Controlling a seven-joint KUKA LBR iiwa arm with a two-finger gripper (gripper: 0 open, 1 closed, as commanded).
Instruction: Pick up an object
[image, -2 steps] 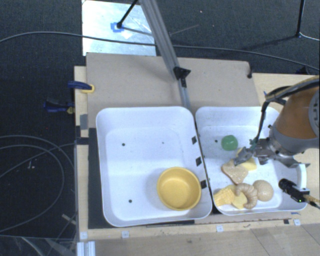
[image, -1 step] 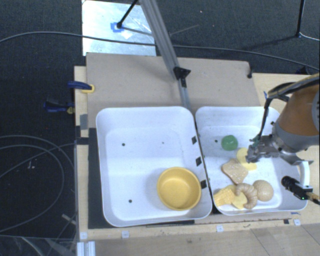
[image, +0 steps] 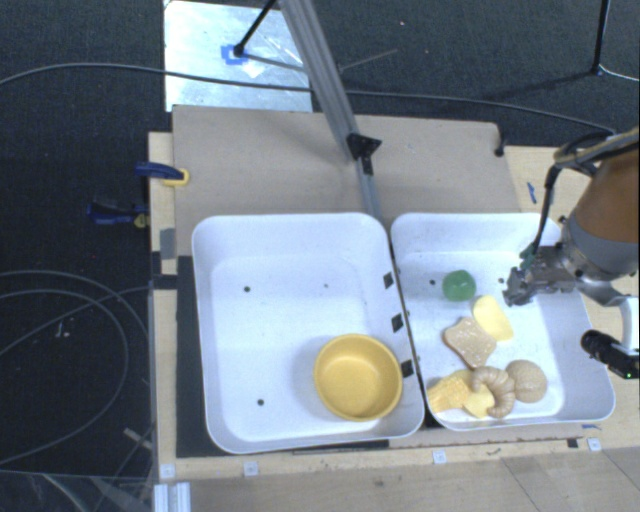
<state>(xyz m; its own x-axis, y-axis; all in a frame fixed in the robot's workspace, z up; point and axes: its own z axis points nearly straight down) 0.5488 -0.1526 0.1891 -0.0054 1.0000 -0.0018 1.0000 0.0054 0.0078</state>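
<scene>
No readable writing; the fingers (image: 519, 286) hover above the pale yellow piece (image: 492, 318), state unclear.

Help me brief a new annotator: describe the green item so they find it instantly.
Look in the right-hand white bin, the one the claw hangs over. Near its left middle sits a small green ball, apart from the cluster of tan and yellow pieces below it; it is the sole green, round item.

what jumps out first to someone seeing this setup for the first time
The yellow bowl stands out, sitting alone near the front right corner of the left bin. In the right bin, a green ball lies apart from a cluster of tan and yellow toy foods at the front, with the gripper hovering just right of the ball.
</scene>
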